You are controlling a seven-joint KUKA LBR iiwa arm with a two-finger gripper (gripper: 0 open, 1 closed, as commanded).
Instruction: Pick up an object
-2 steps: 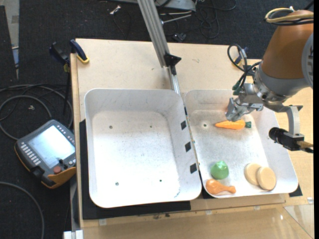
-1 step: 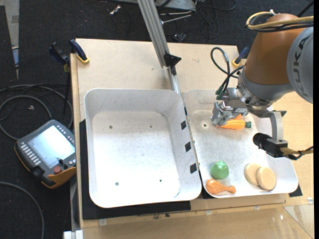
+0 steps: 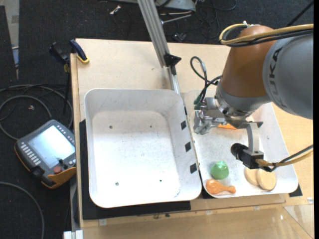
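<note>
My gripper reaches down into the upper left part of the right bin, close to the wall it shares with the left bin. A small orange piece lies just to its right, partly hidden by the wrist. Toward the front of the right bin sit a green ball, an orange pear-shaped object and a tan rounded object. The arm's orange band and grey body cover the back of the bin.
The left bin sits beside the right one. A slanted metal pole rises behind the bins. A teach pendant lies on the floor at left. A black-and-yellow clamp grips the bench's back left corner.
</note>
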